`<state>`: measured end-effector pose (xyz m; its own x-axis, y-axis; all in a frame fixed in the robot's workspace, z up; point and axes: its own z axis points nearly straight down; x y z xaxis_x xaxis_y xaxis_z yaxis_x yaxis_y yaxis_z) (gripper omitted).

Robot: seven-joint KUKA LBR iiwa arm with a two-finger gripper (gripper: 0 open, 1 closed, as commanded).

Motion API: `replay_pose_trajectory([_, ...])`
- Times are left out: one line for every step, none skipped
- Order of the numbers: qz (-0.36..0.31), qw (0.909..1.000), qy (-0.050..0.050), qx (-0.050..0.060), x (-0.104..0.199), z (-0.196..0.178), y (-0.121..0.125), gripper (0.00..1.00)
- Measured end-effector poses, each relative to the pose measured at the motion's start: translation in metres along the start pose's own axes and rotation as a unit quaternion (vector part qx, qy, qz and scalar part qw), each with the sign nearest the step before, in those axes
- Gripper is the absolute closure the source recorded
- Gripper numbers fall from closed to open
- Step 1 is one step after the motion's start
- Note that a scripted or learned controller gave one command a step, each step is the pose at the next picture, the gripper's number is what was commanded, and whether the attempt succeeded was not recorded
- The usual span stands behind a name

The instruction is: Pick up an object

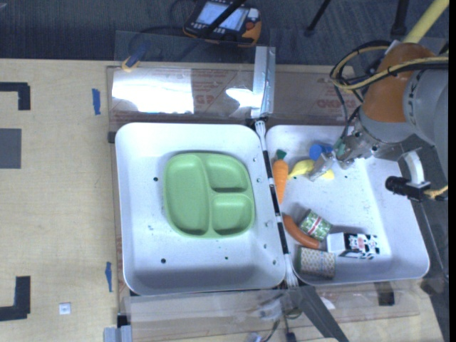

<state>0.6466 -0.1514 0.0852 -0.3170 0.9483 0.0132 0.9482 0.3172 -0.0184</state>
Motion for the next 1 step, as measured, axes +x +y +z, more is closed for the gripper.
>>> replay_pose_trajectory([0.15, 0.9886, 0.005, 0.005, -0.022, 0.0007, 0.0066, 0.0])
